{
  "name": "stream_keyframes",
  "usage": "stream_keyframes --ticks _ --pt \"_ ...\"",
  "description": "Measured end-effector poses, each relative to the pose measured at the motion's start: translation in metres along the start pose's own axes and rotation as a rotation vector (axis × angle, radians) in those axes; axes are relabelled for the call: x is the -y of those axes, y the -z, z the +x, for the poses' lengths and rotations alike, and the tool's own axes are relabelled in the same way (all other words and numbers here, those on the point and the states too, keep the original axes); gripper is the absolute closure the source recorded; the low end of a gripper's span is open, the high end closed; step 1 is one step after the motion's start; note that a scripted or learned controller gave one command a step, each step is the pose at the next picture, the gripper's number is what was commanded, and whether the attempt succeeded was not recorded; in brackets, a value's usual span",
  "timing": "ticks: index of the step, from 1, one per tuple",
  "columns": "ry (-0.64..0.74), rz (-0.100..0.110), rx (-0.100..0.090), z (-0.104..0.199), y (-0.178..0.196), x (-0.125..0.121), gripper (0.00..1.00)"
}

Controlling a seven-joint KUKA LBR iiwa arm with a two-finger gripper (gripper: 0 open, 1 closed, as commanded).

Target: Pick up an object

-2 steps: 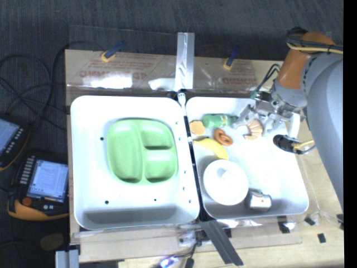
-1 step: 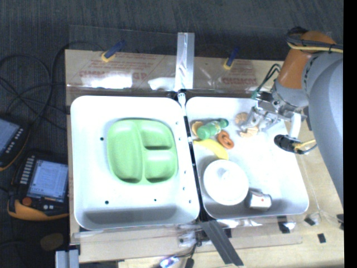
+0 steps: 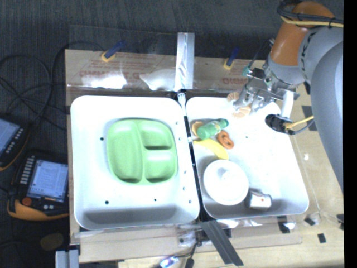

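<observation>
Object: a pale pinkish item [image 3: 242, 111] is seen at the right bin's [image 3: 279, 166] far edge, beneath the gripper [image 3: 249, 98].
Grasp: cannot be told.
Progress: lift not yet evident.
Neighbours: green bottle [image 3: 211, 129], white bowl [image 3: 225, 181].

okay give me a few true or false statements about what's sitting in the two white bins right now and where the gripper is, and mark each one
1. The green divided tray lies in the left bin. True.
2. The white bowl sits in the left bin. False: it is in the right bin, near its front.
3. The gripper is over the far edge of the right bin. True.
4. The green bottle lies beside the divider, next to a yellow banana. True.
5. The orange ring rests on the green tray. False: it lies in the right bin, by the bottle.
</observation>
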State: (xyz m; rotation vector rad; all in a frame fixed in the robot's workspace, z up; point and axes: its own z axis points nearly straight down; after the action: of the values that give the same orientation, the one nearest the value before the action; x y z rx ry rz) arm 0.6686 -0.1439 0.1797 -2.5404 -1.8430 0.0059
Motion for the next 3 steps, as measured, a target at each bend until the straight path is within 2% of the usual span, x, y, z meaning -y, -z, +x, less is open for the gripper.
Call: stream_keyframes --ticks 1,2,3 --pt "0.019 0.001 0.002 0.000 0.021 0.058 1.00" --pt "-0.294 0.004 0.000 -0.015 -0.019 0.115 1.00" --pt "-0.540 0.001 0.005 0.025 0.072 0.055 1.00"
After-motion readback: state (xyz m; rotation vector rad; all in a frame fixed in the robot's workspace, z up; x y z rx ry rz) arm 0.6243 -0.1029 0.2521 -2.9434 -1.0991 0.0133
